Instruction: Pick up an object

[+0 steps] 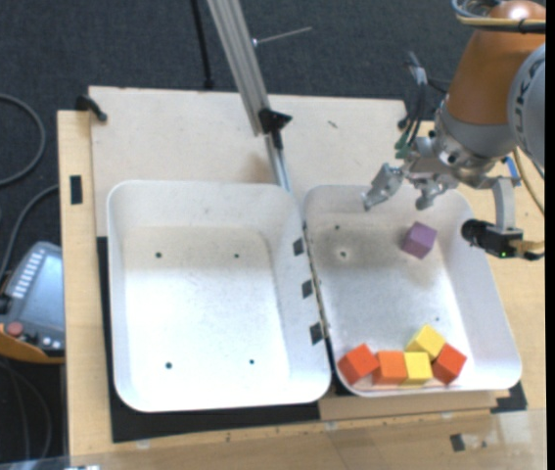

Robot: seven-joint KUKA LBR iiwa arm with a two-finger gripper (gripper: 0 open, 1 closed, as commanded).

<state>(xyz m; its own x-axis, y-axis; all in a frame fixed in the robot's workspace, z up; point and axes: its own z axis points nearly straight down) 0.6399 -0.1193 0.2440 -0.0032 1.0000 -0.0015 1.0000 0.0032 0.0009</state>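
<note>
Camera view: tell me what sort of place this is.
Probably a robotics lab test bench. A robot arm with a two-finger gripper hangs over two white bins holding coloured blocks, loose cables trail on the floor, and a control pendant lies beside the bench.

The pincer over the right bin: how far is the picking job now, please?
Done: the arm has brought the pincer above the right bin, with open fingers. In hand: nothing lies between the fingers. The purple cube sits apart, just below the pincer. The orange and yellow cubes lie clustered at the bin's near edge. Left: descend, close on a cube, probably the purple one, and lift.
</note>
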